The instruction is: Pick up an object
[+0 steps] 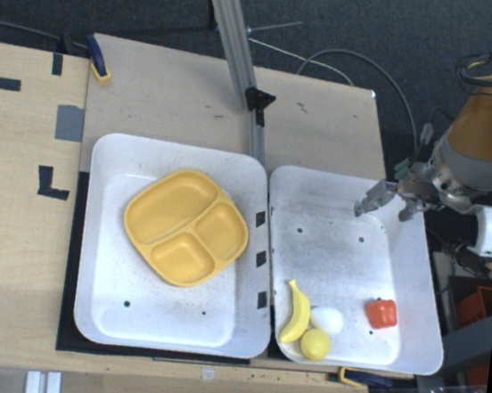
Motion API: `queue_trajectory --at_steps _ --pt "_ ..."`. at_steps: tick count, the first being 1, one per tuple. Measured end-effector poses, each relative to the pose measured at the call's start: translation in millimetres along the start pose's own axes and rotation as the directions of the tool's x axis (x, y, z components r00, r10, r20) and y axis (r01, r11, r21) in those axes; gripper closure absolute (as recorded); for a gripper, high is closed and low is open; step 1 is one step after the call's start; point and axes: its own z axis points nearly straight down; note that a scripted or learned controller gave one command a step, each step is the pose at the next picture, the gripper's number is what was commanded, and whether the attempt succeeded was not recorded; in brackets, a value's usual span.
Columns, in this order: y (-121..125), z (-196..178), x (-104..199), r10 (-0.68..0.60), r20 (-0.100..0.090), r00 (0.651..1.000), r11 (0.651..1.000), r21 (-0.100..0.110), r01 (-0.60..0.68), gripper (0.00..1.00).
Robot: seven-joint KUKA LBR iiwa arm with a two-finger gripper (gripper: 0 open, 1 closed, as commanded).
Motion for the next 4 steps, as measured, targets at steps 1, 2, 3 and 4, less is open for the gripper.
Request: queue_trajectory --at_steps 1,2,3,4 --pt "4 45 3 -0.001 -0.001 1.000 1.000 0.000 0.001 0.00" --pt "7 104 13 -0.001 -0.001 1.000 1.000 0.001 0.001 0.00" --pt "8 90 12 -0.002 0.000 1.000 1.000 -0.003 0.002 1.00" --pt "0 42 16 0.000 0.000 1.000 1.000 -0.009 0.000 1.00"
